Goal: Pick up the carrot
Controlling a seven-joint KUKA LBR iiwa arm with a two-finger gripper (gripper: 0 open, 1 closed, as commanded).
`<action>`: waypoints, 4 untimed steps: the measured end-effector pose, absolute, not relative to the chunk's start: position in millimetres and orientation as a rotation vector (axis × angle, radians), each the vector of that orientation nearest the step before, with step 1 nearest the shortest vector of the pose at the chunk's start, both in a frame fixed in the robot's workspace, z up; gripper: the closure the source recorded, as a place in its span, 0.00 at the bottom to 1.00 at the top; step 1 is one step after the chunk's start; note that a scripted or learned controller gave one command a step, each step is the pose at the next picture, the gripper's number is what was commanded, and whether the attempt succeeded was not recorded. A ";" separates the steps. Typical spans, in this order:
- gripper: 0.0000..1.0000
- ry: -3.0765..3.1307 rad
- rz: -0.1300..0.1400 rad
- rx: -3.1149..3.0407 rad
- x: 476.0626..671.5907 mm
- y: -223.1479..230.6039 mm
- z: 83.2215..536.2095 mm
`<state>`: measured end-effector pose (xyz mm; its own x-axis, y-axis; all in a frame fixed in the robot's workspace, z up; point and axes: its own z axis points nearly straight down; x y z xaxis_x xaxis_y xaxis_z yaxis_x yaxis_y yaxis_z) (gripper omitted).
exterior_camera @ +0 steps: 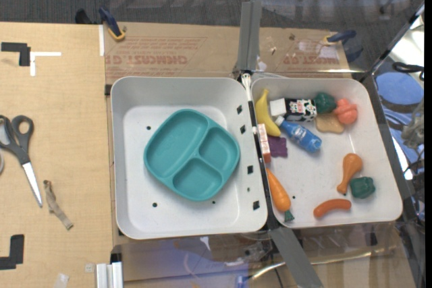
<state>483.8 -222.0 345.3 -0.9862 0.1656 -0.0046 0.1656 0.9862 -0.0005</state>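
Note:
The carrot (278,193) is orange with a small green top. It lies in the right bin (378,138) along the bin's left wall, near the front corner, with its green end pointing toward the front.
The left bin (128,145) holds a teal divided plate (193,154). In the right bin lie a banana (264,115), a blue bottle (301,136), a chicken drumstick (349,170), a green pepper (362,187), a sausage (332,208) and several other toys. Scissors (20,145) lie on the bench at left.

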 end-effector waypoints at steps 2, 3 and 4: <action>1.00 3.067 -0.002 -0.652 597.6 -221.0 345.3; 1.00 2.892 0.003 -1.223 517.0 -221.3 301.1; 1.00 2.744 -0.002 -1.517 557.5 -221.1 345.9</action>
